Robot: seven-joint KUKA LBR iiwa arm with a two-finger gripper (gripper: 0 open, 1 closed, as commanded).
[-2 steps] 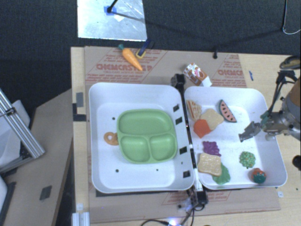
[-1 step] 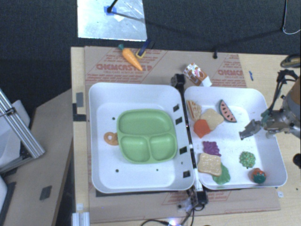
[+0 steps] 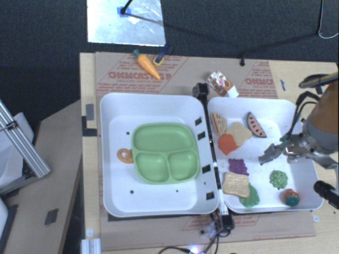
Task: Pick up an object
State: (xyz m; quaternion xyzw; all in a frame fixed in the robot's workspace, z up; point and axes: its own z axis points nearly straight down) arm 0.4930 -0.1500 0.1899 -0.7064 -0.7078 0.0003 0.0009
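Observation:
My gripper [image 3: 268,155] reaches in from the right over the right bin [image 3: 280,109], its dark fingers hanging above bare white floor with nothing visibly between them. Around it lie toy foods: a watermelon slice [image 3: 256,125], a pizza wedge [image 3: 218,123], a tan cookie [image 3: 240,134], a red piece [image 3: 227,143], purple grapes [image 3: 238,166], a slice of toast [image 3: 235,183] on a green leaf [image 3: 251,197], a broccoli floret [image 3: 278,179] and a red and green fruit [image 3: 290,197].
The left bin [image 3: 114,142] holds a green divided plate [image 3: 164,152] and a small pretzel [image 3: 125,155]. Behind the bins on the cardboard lie a toy carrot [image 3: 148,66] and a small packet [image 3: 221,83]. A black divider [image 3: 207,142] runs between the bins.

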